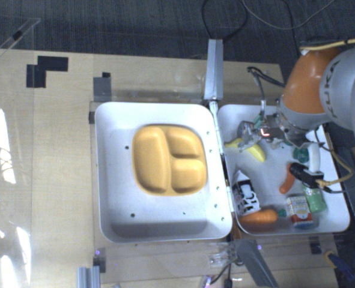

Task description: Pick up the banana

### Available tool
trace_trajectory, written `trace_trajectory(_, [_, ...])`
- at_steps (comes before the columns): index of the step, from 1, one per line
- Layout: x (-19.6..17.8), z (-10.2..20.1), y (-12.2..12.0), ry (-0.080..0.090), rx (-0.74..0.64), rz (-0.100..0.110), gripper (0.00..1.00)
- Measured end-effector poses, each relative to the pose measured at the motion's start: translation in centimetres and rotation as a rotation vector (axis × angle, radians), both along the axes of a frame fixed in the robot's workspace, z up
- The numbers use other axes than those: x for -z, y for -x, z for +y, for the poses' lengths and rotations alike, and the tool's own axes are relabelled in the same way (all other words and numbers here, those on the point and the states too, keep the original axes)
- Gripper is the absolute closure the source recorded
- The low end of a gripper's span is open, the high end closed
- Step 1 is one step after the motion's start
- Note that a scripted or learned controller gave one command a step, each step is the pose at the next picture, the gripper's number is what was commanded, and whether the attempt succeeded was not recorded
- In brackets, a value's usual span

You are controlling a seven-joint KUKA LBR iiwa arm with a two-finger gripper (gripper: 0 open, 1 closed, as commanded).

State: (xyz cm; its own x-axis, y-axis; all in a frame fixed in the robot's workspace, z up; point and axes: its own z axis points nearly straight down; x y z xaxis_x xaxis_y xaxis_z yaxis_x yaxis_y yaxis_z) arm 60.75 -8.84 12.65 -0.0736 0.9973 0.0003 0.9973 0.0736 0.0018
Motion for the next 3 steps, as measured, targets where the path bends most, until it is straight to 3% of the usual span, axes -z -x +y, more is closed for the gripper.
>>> trace_trajectory(1, [3.8, -2.0, 1.7, -0.002, 0.166, -0.007, 0.00])
trace_trajectory(2, [2.7, -1.8, 1.4, -0.004, 0.164, -0.012, 1.00])
trace_trajectory(3, [-5.9, 4.6, 0.9, -0.001, 0.124, -0.004, 1.00])
